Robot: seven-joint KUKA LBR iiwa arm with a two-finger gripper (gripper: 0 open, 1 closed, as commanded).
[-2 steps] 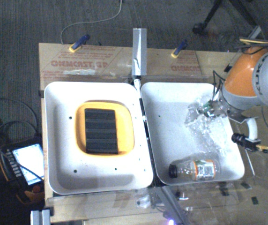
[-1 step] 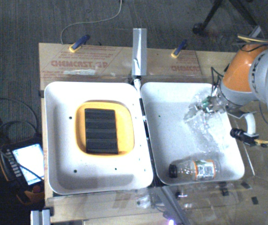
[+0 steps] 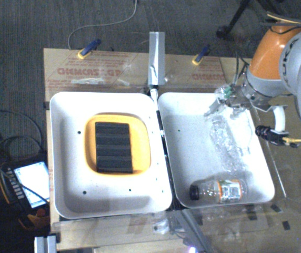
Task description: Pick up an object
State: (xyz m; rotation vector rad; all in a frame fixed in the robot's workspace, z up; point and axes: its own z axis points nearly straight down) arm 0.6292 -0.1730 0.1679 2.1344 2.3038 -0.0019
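Claw: here we are at the upper right of the frame, where the gripper [image 3: 229, 96] hangs over the far corner of the right bin [image 3: 184, 136]. Its grasp is impossible to read from this slant, so whether it is released or clenched I cannot tell.

Arm: the grey arm with its orange band [image 3: 271, 51] comes in from the right edge and bends down toward that corner.

Under the claw: a crumpled clear plastic bottle [image 3: 227, 138] runs from just below the gripper down the middle right of the bin. It is see-through and hard to outline against the white floor.

Other candidate: a labelled bottle [image 3: 218, 191] lies on its side against the bin's lower wall, dark cap pointing left, well apart from the gripper.

Left bin: a yellow tray [image 3: 91, 141] with a black ridged block [image 3: 112, 147] sits in the middle of the left bin [image 3: 66, 194].

Step in hand, my read: lining up on the crushed bottle, the nearest thing.

Doing it well: come straight down across the narrow width, not along it. Thin plastic will likely flex and slip, so close around a creased, firmer part and stay off the bin wall.

Risk: the corner is tight, and a nudge could push the bottle aside.
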